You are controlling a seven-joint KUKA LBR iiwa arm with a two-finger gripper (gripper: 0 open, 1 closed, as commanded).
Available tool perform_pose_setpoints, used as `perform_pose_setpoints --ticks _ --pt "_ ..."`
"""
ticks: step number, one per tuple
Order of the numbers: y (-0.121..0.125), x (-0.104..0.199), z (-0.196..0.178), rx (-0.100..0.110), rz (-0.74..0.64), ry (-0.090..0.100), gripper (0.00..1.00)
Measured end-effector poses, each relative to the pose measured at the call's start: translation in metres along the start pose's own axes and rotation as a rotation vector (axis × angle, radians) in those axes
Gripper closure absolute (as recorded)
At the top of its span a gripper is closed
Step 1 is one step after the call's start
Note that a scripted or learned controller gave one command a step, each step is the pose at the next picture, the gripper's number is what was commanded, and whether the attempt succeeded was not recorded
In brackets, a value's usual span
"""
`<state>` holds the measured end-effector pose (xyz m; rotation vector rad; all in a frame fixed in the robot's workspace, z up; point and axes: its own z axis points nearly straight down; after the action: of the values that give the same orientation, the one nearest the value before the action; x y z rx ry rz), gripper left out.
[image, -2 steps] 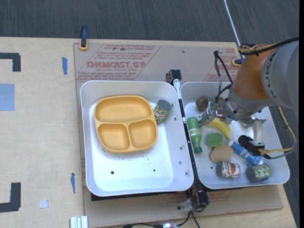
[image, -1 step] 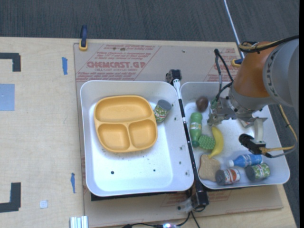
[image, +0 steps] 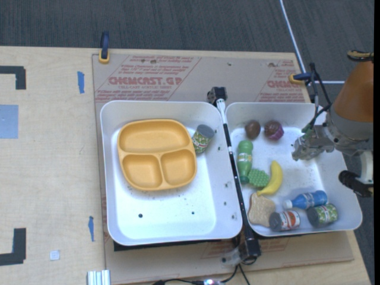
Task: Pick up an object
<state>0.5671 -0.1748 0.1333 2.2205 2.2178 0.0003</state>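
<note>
The gripper (image: 304,149) hangs over the right bin (image: 350,218), near that bin's far right part, with the grey arm (image: 356,108) and its orange band reaching in above the bin's right rim; nothing shows between its ends, and whether it is open or closed cannot be made out from this slant. Taking the right bin as the landmark: a brown round fruit (image: 253,129) and a dark red round fruit (image: 273,129) lie side by side near its far wall, left of the gripper. A green bottle (image: 244,156) lies along its left wall, with a knobbly green toy (image: 258,177) touching its near end, and a banana (image: 273,179) just right of that, about in the bin's middle. A slice of bread (image: 259,209) sits in its near left corner. Along its near wall lie a red-labelled can (image: 285,220), a blue bottle (image: 307,199) and a green-labelled can (image: 322,214), close together. In the left bin (image: 160,218), beside the right bin, rest a yellow divided plate (image: 157,154) and a small green cup (image: 202,139) tipped against the plate's right edge.
</note>
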Motion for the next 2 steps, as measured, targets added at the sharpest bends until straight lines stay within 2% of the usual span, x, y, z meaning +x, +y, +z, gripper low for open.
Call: perform_pose_setpoints --ticks 1,2 --pt "0.000 0.001 0.000 0.000 -0.001 0.001 0.00" --pt "0.002 0.040 0.047 0.000 -0.002 0.001 0.00"
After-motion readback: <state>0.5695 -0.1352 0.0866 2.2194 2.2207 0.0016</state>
